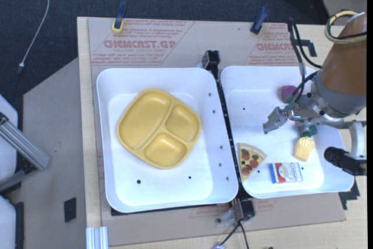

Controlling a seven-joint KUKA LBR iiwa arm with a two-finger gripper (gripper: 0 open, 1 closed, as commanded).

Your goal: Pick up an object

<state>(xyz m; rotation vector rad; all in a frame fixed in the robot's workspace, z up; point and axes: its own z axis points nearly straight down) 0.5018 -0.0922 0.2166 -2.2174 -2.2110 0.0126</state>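
Camera view from above takes in two shallow white bins side by side on a bench, the left bin and the right bin, meeting at a dark seam between them. A yellow divided plate with three compartments lies flat near the middle of the left bin, turned at an angle to the bin's walls. The arm reaches in from the right, its orange band over the right bin's far right side, and the gripper hangs over the middle of that bin, pointing left; whether it is open or shut cannot be told, and nothing shows gripped in it. A purple object sits just behind the gripper, toward the bin's back wall, partly hidden by cables. A yellow corn cob toy lies just right of and in front of the gripper. A pizza slice toy rests against the bin's left wall near the seam, and a small blue and white card lies flat beside it near the front wall.
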